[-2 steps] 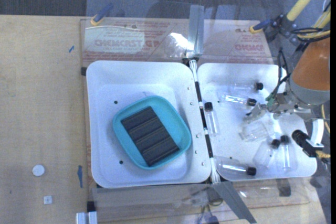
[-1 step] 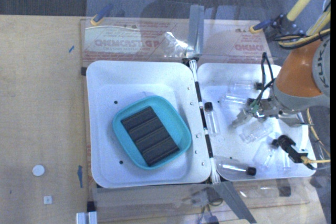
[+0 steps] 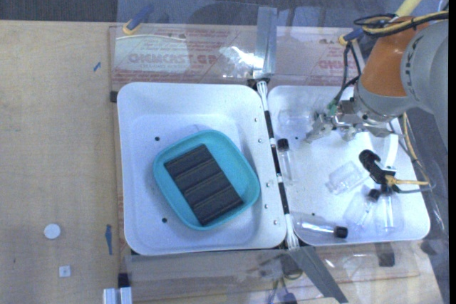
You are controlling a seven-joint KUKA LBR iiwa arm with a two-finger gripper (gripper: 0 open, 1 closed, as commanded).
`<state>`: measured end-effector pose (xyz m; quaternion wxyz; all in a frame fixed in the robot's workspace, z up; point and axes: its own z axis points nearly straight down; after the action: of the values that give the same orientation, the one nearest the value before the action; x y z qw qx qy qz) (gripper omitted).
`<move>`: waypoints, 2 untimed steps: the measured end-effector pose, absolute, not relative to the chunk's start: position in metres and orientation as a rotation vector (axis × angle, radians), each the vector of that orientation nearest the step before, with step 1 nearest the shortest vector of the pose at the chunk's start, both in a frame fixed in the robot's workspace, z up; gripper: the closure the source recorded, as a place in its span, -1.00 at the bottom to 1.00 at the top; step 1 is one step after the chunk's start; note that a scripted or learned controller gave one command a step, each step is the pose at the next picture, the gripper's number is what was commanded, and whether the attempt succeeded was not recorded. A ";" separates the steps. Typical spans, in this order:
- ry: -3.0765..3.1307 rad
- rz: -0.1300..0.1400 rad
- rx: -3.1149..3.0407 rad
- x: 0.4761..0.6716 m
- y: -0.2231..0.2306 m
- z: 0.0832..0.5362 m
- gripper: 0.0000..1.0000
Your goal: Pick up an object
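The arm (image 3: pixel 390 73) hangs over the top of the right bin (image 3: pixel 308 189), and the gripper (image 3: pixel 333 127) sits low there, near the back wall; I cannot tell if the hand is open or closed, and I see nothing held in it.

The things to pick are mostly here; a clear tube with a black cap (image 3: pixel 318 228) lies by the front wall; a thin clear tube (image 3: pixel 284 156) lies right along the middle wall (image 3: pixel 273 174); a crumpled clear cup (image 3: pixel 342 179) lies in the middle of the bin, near the gripper. The left bin (image 3: pixel 142 117) holds a teal tray (image 3: pixel 161 174) with a dark ribbed block (image 3: pixel 203 184) on it, well apart from the gripper.

What could go wrong, I think: the clear things are hard to see and look slippery, so the hand could close on air or knock one away; the tubes are round and could roll off; the thin tube is so close to the middle wall that the hand could bump the wall; the cup is soft and could squash or pop out.

Room to move: the gripper is near the back wall, so there is little room that way; the floor of the right bin toward the front and left looks more open; the left bin has bare floor around the tray, mostly at the back.
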<state>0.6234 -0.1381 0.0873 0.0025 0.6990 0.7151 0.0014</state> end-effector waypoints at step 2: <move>2.274 0.007 2.160 0.544 -0.120 0.088 -1.00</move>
<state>0.5438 -0.1203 0.0882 0.0026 0.6886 0.7252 0.0023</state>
